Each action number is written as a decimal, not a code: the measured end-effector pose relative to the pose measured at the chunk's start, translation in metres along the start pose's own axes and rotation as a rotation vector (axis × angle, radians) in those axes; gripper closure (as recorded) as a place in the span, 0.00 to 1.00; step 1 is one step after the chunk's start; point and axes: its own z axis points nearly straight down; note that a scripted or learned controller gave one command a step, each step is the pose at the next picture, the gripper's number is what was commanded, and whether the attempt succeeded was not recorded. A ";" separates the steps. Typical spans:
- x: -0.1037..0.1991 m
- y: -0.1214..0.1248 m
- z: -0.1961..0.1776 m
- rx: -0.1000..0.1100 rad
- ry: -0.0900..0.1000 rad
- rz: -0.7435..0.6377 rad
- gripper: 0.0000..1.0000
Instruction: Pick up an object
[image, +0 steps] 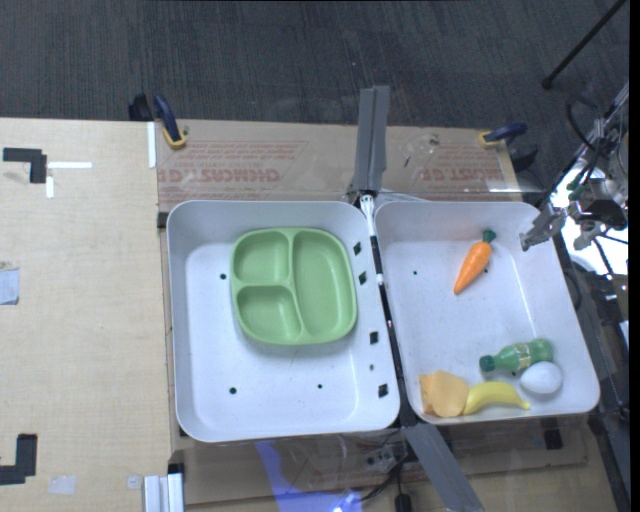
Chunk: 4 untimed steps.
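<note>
- Jaws at the far right corner of the right bin (430, 330), over its rim; too small and cluttered to tell how far open, and nothing seen held between them.
- Nearest to the jaws: a toy carrot (473, 266), just left of them in the view and a little lower, lying tilted on the bin floor with its green top pointing up toward them; apart from the jaws, not touching.
- Well below the jaws, against the bin's near right corner: a small green bottle (516, 356) lying on its side, with a white egg (541, 380) touching it just underneath.
- Farther down and left from the jaws: a yellow banana (495, 399) along the near wall, beside the egg, and a pale orange lump (443, 394) at the banana's left end; exact kind not clear.
- Far left of the jaws, across the divider: the left bin (200, 340) with a green divided plate (294, 287) lying flat in its upper half.
- Farthest out, around both bins: the pale wooden counter (80, 300), with a blue clamp (160, 112) at its back edge, well up and left of the jaws.
</note>
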 end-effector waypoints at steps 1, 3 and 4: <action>0.000 0.000 0.000 0.000 0.000 0.000 0.00; 0.021 0.024 0.138 -0.001 -0.001 0.000 1.00; 0.029 0.055 0.147 -0.003 -0.002 -0.077 1.00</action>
